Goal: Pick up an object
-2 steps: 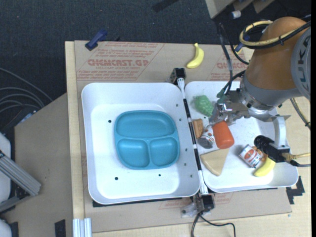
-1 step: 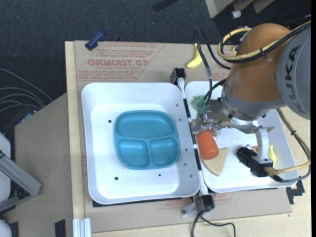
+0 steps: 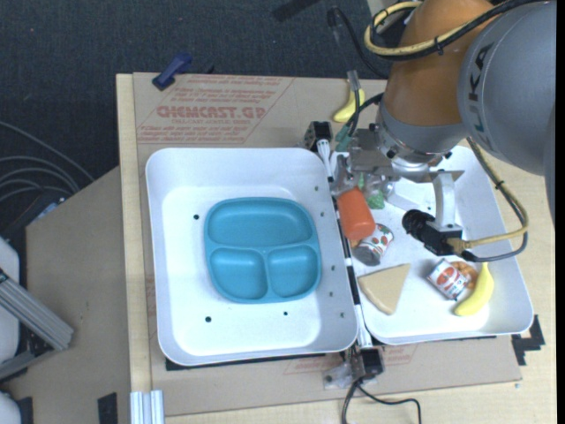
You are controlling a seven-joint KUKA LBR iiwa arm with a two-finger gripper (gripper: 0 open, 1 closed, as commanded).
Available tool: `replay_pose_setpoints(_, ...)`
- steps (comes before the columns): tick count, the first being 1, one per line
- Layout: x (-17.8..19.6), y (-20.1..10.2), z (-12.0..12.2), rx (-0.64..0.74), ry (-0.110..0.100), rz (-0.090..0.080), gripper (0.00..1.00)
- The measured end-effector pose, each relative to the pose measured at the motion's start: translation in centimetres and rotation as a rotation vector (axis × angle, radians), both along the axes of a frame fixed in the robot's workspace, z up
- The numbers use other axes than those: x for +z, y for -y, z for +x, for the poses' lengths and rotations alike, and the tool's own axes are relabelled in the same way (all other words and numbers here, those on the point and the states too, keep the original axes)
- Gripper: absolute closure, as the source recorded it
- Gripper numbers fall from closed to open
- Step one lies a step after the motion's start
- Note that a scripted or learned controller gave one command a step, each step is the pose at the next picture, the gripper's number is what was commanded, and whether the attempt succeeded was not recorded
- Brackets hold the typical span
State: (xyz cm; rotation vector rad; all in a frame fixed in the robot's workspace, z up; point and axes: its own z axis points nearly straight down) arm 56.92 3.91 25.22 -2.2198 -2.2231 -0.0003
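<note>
Looming largest at the upper right of the frame, the grey arm (image 3: 521, 69) with its orange band (image 3: 437, 47) hangs over the right bin (image 3: 512, 312), its gripper (image 3: 375, 179) low at that bin's upper left corner. Whether the gripper is spread or closed cannot be told. Just below it lies an orange carrot (image 3: 356, 216), then a small can (image 3: 374, 242), a tan wedge (image 3: 386, 285), another can (image 3: 450, 277) and a banana (image 3: 478, 294); a blue divided tray (image 3: 262, 247) sits in the left bin (image 3: 168, 237).

- A robotics lab is indicated by a grey industrial arm (image 3: 494, 78) mounted over a desk (image 3: 221, 113) topped with printed cardboard.
- Two white bins (image 3: 177, 325) are set side by side.
- Loose cables (image 3: 35, 175) are seen on dark carpet (image 3: 71, 34).
</note>
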Motion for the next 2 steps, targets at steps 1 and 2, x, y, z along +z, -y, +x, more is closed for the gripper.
replay_pose_setpoints(1, 1.0, 7.3, -7.5, -0.002, -0.003, 0.0, 1.0)
replay_pose_setpoints(2, 1.0, 5.8, -9.0, -0.002, -0.004, 0.001, 1.0)
